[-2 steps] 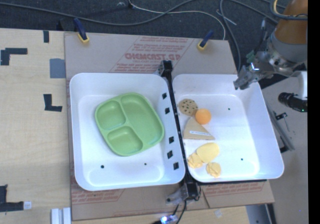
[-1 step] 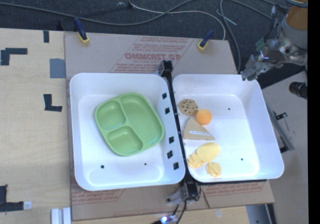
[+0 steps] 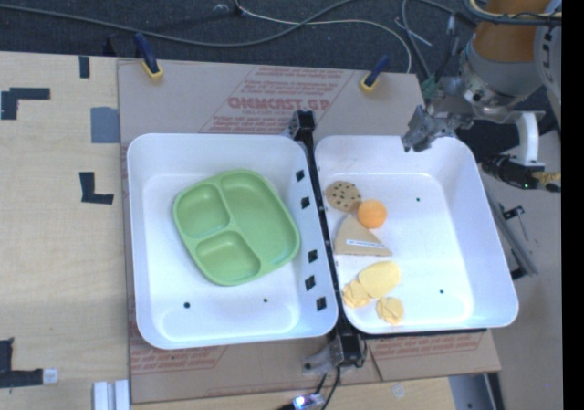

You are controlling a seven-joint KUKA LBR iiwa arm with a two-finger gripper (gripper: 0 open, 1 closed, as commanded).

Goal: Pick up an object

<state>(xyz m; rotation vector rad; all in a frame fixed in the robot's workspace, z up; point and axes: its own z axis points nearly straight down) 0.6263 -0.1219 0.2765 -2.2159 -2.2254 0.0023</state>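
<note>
In the right bin, nearest the camera, a small pale yellow lump lies close to the near wall. Just behind it sits a larger yellow piece, its long axis running from lower left to upper right, with a smaller lobe at its lower-left end. Next back is a tan wedge with a white label; its long edge lies roughly left to right and its narrow tip points away toward the far side. An orange ball touches the wedge's upper right edge. Just left of the ball and slightly farther back lies a round brown cookie with dark chips. All five things cluster along the bin's left side.

The left bin holds a green divided plate, turned at a slant, with three compartments.

Farthest back, the gripper hangs over the right bin's far rim, well apart from the food pieces. Nothing is between its fingers; how far apart they stand cannot be told.
</note>
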